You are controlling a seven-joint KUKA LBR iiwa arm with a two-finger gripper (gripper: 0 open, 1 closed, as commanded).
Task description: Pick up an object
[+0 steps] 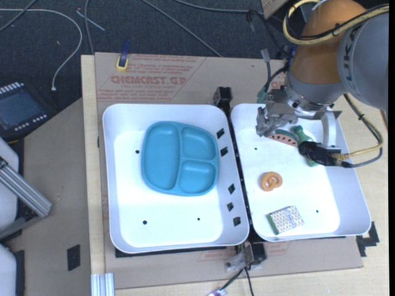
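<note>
My gripper [269, 126] hangs low over the far left part of the right bin [345, 193], under the grey and orange arm [324, 42]. Right beside it, toward the front right, lies a red slice with a green rim [287, 139], touching or nearly touching the gripper. A dark green object [312, 153] sits just right of the slice. An orange pretzel-shaped ring [270, 181] rests near the bin's middle. A small patterned packet [286, 219] lies close to the front wall. I cannot make out anything held.
The left bin [123, 214] bears a blue divided plate [180, 158]. A black clip strip [229, 165] runs between the two bins. A yellow cable [364, 154] trails from the arm over the right bin's right edge. Cardboard underlies both bins.
</note>
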